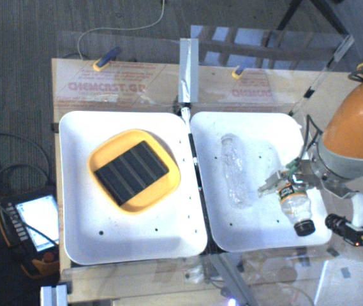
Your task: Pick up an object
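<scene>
A grey carpeted floor is lying around the bench (pixel 124 85), on which two shallow white bins are being borne side by side. In the camera view, the left bin (pixel 79 228) is being occupied by a yellow dish (pixel 168 182) with a black ribbed insert (pixel 132 171). Right of that dish, in the right bin (pixel 251 234), a clear plastic bottle (pixel 233 169) is lying lengthwise, well apart from the dish. Farther right, at the bin's right rim, a small bottle with a dark cap (pixel 295 206) is seen just beside the gripper (pixel 282 182). Whether the fingers are clenched, released or grasping the small bottle cannot be told. The arm (pixel 350 136) is reaching in from beyond that rim.
</scene>
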Motion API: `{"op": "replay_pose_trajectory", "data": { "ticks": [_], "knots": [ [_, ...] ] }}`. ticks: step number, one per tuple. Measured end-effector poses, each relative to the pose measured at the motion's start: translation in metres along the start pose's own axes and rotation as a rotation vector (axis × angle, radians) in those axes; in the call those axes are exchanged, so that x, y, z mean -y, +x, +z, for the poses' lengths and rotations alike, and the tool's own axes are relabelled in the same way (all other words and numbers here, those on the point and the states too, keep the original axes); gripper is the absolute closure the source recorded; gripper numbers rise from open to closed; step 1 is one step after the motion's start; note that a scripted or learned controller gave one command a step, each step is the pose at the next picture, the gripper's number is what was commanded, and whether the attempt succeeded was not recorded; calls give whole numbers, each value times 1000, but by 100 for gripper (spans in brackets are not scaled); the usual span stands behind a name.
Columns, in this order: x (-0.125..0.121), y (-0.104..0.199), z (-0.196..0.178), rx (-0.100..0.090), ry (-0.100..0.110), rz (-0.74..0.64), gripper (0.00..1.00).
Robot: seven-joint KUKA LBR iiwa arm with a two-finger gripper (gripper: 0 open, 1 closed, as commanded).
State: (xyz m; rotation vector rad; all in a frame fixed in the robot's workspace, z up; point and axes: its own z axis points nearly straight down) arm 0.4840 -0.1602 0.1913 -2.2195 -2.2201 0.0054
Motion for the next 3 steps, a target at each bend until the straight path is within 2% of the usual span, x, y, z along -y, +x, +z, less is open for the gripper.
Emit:
{"op": "replay_pose_trajectory", "data": {
  "ticks": [1,2,3],
  "knots": [
    [-32,-35,96,-2,-7,149,0],
    [-31,-34,88,-4,-5,148,100],
    [-127,41,13,0,-2,64,100]
  ]
}}
